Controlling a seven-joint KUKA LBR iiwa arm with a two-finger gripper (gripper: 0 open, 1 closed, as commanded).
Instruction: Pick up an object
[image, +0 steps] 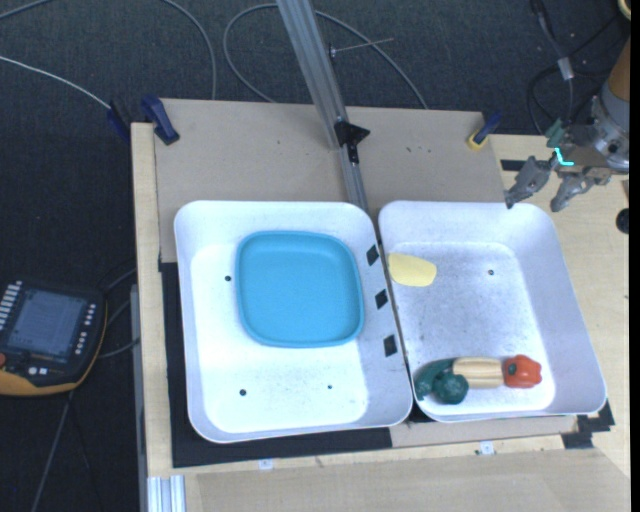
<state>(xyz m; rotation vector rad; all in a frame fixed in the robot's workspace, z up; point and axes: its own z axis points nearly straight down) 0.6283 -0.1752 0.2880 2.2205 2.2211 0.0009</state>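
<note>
My gripper (543, 190) hangs at the upper right, over the far right corner of the right bin (470, 232). Its two fingers (521, 185) are spread apart with nothing between them. In that bin a yellow piece (411, 269) lies near the left wall. Along the near wall lie a dark green object (442, 383), a tan roll-shaped object (478, 372) and a red object (521, 371), side by side and touching.
The left bin (205, 330) holds a blue square plate (299, 288). A metal pole (322, 70) slants in from the top toward the gap between the bins. A handheld pendant (45, 330) lies off the bench at left. Cables run across the dark floor.
</note>
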